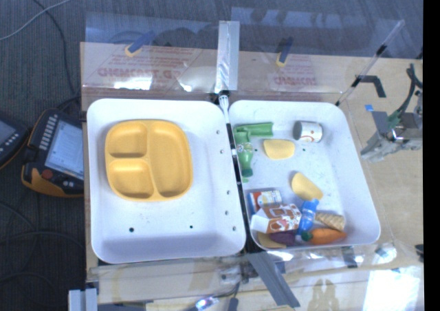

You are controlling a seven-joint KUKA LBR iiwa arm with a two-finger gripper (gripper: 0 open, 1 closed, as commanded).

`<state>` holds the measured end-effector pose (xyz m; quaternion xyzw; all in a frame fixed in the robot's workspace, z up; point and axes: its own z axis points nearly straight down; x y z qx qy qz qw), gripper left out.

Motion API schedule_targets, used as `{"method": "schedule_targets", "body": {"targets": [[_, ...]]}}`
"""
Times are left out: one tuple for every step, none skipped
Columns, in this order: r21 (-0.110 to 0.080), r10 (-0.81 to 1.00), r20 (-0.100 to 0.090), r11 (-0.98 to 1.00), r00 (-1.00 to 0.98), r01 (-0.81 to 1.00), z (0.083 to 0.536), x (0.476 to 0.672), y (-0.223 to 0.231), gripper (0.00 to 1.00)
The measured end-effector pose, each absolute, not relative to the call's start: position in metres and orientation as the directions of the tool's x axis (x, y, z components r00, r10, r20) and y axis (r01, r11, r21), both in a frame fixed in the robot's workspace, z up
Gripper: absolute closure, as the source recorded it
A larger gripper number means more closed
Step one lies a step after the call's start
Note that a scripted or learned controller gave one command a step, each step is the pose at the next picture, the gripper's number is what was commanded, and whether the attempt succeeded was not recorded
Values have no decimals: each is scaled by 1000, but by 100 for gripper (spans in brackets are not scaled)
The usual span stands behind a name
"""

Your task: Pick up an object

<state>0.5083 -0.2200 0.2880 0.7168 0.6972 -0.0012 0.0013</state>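
The camera view looks down on two white bins. The left bin (96, 234) holds a yellow divided plate (148, 159), lying flat by itself. The right bin (357, 165) holds all the candidates for picking: a green toy (249, 136), a small can (308, 131) on its side, two yellow pieces (279, 148) (306, 185), and a crowded pile at the near edge with a carton (278, 219), a blue bottle (309, 212) and a carrot (324, 236). The gripper (395, 136) sits outside the right bin's far-right rim, well apart from everything; whether it is apart or together cannot be told. The loose pieces look easier targets than the pile.
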Motion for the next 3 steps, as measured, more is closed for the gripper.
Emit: {"method": "schedule_targets", "body": {"targets": [[1, 983, -5, 181, -181, 983, 337, 505, -212, 100], [-2, 986, 1, 164, -164, 986, 207, 533, -146, 100], [-2, 986, 1, 164, -164, 986, 207, 533, -146, 0]]}}
